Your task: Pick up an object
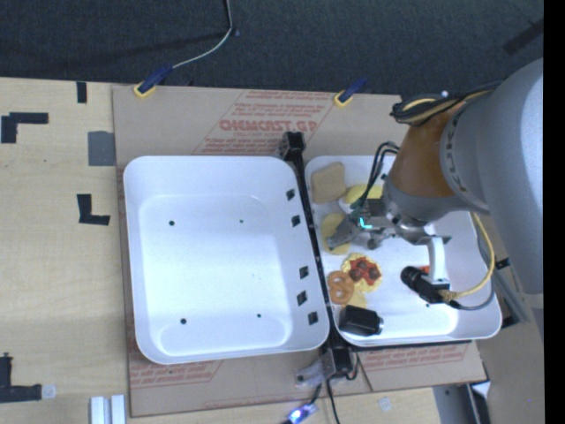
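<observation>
Overhead, the arm [459, 162] reaches down into the right bin [472, 325]; its end effector's [357, 222] grip cannot be told

Arm low over the right bin [477, 325] — gripper [360, 223] among the toy food: bread slice [327, 181], pizza piece [362, 270], pretzel [339, 286], black block [360, 320] — left bin [146, 237] alongside.
</observation>
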`<state>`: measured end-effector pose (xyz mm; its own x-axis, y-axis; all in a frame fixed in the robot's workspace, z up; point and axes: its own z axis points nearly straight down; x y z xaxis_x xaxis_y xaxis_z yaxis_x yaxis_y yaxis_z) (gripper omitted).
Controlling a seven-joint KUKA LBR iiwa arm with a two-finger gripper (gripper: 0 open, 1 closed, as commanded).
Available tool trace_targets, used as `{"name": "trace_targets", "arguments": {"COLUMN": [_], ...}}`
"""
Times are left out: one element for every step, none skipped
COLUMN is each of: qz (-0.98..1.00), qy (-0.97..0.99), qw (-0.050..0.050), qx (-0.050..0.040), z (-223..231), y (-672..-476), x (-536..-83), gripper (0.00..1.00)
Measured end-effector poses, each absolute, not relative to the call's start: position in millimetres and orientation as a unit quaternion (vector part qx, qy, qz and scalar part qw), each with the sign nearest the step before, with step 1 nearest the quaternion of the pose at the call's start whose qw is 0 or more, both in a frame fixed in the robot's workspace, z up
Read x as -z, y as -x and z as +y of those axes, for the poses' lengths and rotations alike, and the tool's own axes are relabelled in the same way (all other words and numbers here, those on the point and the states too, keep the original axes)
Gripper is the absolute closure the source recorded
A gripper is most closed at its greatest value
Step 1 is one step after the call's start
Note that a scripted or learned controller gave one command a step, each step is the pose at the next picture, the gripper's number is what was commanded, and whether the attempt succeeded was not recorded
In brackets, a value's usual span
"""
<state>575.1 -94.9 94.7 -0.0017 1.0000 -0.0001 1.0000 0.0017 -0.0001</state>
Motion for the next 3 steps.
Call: {"name": "trace_targets", "arguments": {"qz": [0.705,0.707,0.712], "qy": [-0.709,-0.707,-0.702], "qw": [0.0,0.004,0.002], "qx": [0.0009,-0.0011,-0.0047], "z": [-151,-149,-45], "y": [-515.3,-519.7,-551.9], "x": [-85,-97,-190], "gripper": [0.0,1.0,1.0]}}
